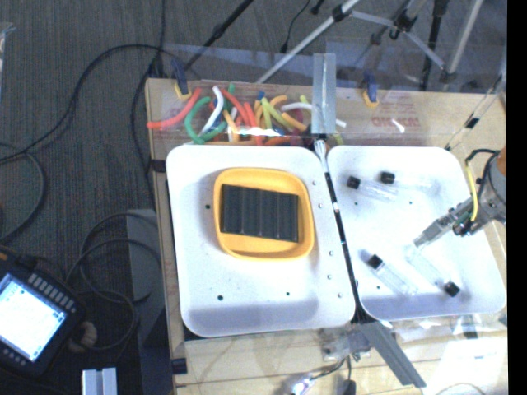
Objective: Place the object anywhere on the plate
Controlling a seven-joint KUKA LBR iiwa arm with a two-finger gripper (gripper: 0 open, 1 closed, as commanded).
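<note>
Clear plastic makes the nearest things hard to read. In the right bin (473, 175), the near left tube (394, 276) lies at about 7 o'clock and the near right tube (430, 271) at about 5 o'clock. Each is on its side with a black cap. Their see-through bodies nearly vanish against the white floor, so where each one ends is partly a guess. Lying flat and apart, they look scattered so that any one can be gripped alone.

Just beyond them, near the bin's middle, the fingers (430, 234) slant down from the arm (494, 200), which comes in from 3 o'clock. They point toward the near right tube's bare end. I cannot tell whether they are released or clenched, nor whether they touch anything.

Further back, the far left tube (375, 190) lies at 11 o'clock and the far right tube (409, 184) at 12 o'clock, both loose. The object to move is, I judge, one of these four tubes, all lying in the right bin, well apart from the plate (221, 212).

That yellow plate sits mid-way in the left bin (247, 299), at 9 o'clock from the fingers. It lies flat and open upward, ready to take a drop anywhere. A dark ribbed panel (260, 212) fills its middle; I cannot say whether that is a pattern or a separate thing.

Farthest off, bright cords (239, 115) heap along the desk (494, 126) at its far edge, partly cut off by the bins' rims.
</note>
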